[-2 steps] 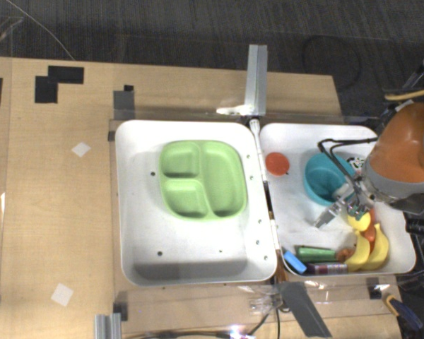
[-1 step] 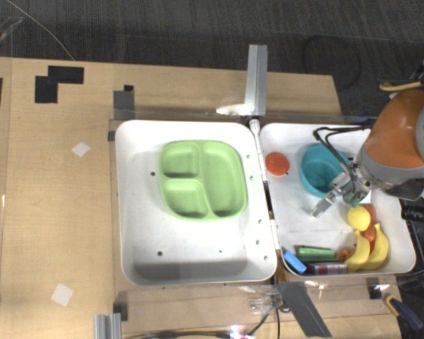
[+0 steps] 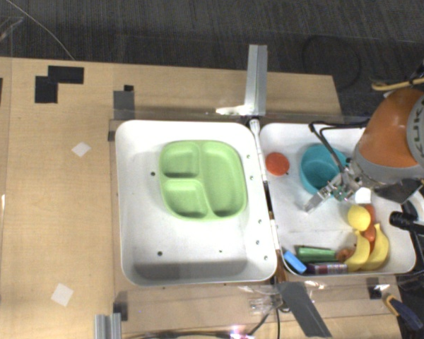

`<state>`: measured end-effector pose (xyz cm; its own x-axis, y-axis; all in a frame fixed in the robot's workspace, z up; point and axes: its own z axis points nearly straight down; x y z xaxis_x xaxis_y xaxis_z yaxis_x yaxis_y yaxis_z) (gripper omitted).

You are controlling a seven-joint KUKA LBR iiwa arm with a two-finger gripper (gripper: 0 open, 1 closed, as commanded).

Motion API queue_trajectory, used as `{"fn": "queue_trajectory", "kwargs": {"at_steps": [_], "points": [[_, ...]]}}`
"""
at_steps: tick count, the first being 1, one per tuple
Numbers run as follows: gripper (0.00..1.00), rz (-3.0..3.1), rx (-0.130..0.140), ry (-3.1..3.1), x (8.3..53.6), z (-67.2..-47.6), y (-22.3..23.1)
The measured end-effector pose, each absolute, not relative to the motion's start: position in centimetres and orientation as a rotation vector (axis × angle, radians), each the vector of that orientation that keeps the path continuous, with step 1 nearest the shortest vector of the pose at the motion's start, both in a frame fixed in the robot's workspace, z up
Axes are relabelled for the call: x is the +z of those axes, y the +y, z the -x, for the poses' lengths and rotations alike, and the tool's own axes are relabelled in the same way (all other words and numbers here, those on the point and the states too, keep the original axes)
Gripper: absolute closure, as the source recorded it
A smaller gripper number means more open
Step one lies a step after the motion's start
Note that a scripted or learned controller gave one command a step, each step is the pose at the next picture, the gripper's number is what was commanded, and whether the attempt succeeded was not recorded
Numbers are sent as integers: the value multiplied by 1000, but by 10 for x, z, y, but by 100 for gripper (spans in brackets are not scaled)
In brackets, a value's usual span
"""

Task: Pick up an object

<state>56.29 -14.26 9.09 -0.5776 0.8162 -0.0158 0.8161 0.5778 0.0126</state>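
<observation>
On the table (image 3: 49, 210), the left bin (image 3: 134, 253) held a green divided tray (image 3: 201, 179). In the right bin (image 3: 290, 217), an orange-red disc (image 3: 277, 163) lay near the divider, with a teal cup (image 3: 316, 168) just right of it. The jaws (image 3: 324, 198) hovered just below the cup, spread apart, pinching nothing. A green marker (image 3: 316, 252), a lemon (image 3: 360, 217) and bananas (image 3: 374, 251) lay toward the front right

Open floor lies between orange disc (image 3: 277, 163) and marker (image 3: 316, 252) (teal cup (image 3: 318, 169) crowds above).
</observation>
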Motion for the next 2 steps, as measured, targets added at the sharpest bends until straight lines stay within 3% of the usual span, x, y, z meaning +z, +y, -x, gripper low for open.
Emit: {"fn": "queue_trajectory", "kwargs": {"at_steps": [1, 2], "points": [[0, -1629, 7, 2668, 91, -586, -132], [0, -1639, 9, 2664, 90, -640, -113]]}}
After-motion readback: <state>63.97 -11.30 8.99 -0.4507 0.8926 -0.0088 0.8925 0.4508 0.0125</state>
